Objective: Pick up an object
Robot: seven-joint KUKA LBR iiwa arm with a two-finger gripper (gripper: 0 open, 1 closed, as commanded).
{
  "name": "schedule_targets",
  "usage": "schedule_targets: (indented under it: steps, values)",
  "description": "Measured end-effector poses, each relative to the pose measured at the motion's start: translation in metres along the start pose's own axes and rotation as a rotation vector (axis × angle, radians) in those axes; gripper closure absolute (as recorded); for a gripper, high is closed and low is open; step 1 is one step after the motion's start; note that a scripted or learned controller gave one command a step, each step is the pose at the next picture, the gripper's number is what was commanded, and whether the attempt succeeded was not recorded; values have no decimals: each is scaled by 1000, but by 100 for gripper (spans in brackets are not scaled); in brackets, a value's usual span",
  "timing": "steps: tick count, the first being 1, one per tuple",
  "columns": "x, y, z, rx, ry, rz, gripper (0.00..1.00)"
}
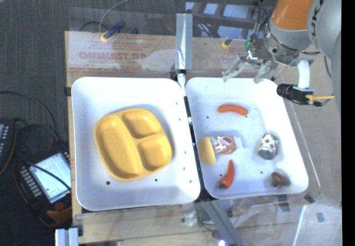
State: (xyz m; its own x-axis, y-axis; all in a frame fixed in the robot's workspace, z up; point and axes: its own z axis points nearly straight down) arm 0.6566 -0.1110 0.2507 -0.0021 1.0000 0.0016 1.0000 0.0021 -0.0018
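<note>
The pincer hangs above the far rim of the right bin, at the end of the grey arm with its orange band. Its two fingers are spread apart, one pointing toward the bin divider and the other toward the right, and nothing sits between them, so it is open and holds nothing.

Inside the right bin, an orange sausage-shaped toy lies nearest the pincer, on the bin floor just below it in the picture and apart from it. Toward the middle, a yellow piece with a red-and-white printed wrapper lies close to the bin's left wall. Just beneath that, a red chili pepper toy lies tilted. To the right, a small can with a red and white label lies on its side, and a small brown lump rests near the bin's near right corner.

The left bin holds a yellow compartment tray, lying at a slant. Both bins rest on the table.
</note>
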Motion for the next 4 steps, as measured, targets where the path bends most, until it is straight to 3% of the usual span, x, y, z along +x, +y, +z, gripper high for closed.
schedule_targets:
  steps: [1, 2, 3, 4]
  values:
    - [-42, -10, 84, 1, -4, 3, 0]
    - [-50, -11, 156, -3, -2, 1, 0]
    - [-50, -11, 147, -2, -1, 1, 100]
    - [17, 4, 52, -2, -2, -1, 100]
